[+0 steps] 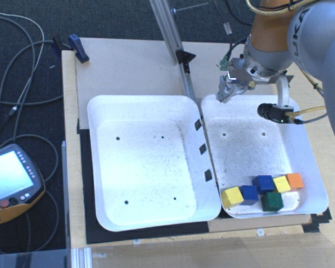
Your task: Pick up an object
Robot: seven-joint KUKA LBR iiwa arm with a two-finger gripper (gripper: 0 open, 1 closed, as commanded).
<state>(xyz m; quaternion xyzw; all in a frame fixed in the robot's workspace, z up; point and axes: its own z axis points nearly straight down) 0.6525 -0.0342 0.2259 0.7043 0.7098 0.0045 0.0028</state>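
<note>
Six blocks (262, 191) bunched in right bin's (310, 149) near corner; jaws (228, 89), state indiscernible, poised at far rim, nothing held.

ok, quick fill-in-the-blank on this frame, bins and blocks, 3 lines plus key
The blocks lie in the ____ bin.
The gripper hangs over that bin's ____ rim, away from the blocks.
The block nearest the left bin is ____.
Missing words: right; far; yellow
</note>
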